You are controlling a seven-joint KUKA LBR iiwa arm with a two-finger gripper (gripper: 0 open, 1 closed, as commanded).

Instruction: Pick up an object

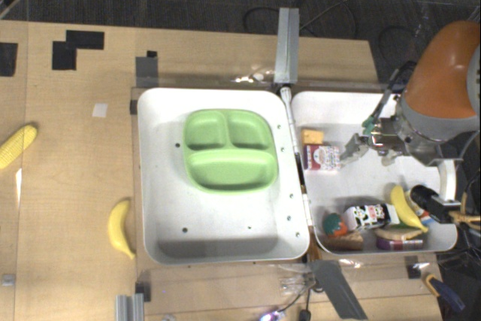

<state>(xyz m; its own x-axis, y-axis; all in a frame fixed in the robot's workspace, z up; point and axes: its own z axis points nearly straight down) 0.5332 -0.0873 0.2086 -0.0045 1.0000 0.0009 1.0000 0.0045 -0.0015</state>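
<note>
My gripper [361,137] hangs over the middle of the right bin [353,105], its fingers open and nothing between them. Just left of its lower finger [351,151] lies a small pink-and-white carton [324,157], close to the fingertip but apart from it. An orange-yellow block [312,137] sits above the carton by the bin's left wall. Along the bin's near edge lie a yellow banana [406,208], a black-and-white carton [368,216], a red-and-green piece [332,222] and a purple item [398,237].
The left bin [161,184] holds a green divided plate [229,149]. On the bench to the left lie a second banana [120,228] and a yellow corn cob [15,146]. A metal post [287,45] stands behind the wall between the bins.
</note>
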